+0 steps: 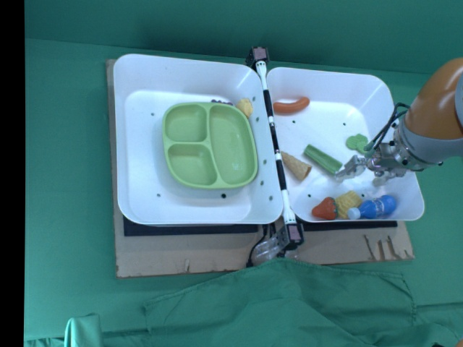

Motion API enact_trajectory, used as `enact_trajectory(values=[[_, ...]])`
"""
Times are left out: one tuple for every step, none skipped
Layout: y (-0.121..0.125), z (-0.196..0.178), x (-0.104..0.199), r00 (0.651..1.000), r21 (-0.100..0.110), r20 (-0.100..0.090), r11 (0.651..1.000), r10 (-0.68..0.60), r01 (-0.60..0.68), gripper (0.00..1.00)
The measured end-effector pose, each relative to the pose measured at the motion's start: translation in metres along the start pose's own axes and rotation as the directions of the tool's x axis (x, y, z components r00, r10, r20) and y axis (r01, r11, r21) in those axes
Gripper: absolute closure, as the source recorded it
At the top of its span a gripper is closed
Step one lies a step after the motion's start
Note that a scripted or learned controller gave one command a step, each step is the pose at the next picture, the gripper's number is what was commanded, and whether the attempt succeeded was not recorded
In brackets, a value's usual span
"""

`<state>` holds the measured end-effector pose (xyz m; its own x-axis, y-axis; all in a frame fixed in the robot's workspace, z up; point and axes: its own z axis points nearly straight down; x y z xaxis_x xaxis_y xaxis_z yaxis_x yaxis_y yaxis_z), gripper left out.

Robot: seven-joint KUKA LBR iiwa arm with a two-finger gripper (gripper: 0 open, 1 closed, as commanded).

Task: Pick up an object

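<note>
Gripper (359, 166) hangs over the right bin (405, 207), nothing seen between its fingers, whose spread I cannot tell. Nearest target is the green stick (322, 159), just left of it; the move wants jaws set across its narrow width, descending straight

End effector (359, 166) — beside green stick (323, 159)

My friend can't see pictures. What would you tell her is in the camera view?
A grey and orange robot arm reaches from the right over the right white bin, its gripper hovering near a green stick among toy foods. The left white bin holds a green divided plate.
</note>
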<state>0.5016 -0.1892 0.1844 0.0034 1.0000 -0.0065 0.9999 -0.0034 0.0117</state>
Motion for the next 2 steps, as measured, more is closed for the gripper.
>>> enact_trajectory(values=[[0.0018, -0.0138, -0.0020, 1.000, -0.012, 0.005, 1.000, 0.005, -0.005, 1.00], [0.0015, -0.0129, -0.0018, 1.000, -0.010, 0.004, 1.000, 0.005, -0.005, 0.00]])
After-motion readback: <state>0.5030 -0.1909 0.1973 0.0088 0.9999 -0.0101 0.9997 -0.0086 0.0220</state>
